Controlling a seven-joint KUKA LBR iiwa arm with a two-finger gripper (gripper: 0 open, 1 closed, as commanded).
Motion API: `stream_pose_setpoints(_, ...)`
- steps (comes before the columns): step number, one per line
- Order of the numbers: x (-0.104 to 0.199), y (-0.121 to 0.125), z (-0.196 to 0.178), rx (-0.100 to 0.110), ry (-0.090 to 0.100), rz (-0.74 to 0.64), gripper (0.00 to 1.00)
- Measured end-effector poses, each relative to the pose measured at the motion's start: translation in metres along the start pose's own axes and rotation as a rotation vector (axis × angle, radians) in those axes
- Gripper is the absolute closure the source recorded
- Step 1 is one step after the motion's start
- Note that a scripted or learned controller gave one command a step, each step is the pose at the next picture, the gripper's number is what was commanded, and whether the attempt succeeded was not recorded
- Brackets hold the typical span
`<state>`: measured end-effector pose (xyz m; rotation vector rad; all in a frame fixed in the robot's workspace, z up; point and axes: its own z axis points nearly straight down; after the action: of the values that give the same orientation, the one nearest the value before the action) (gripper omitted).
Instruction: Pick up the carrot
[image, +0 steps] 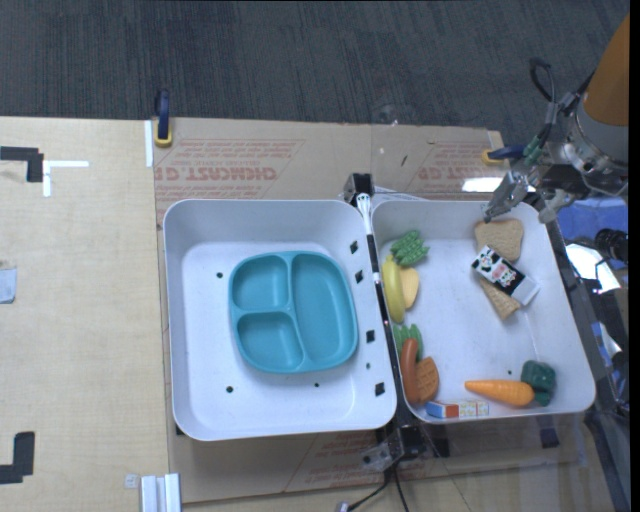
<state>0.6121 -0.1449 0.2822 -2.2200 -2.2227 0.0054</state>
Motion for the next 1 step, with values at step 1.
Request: stream_pose_setpoints(1, -0.0249, -0.0603, 0.0697, 0.001, 0.001, 0.032, 0.00)
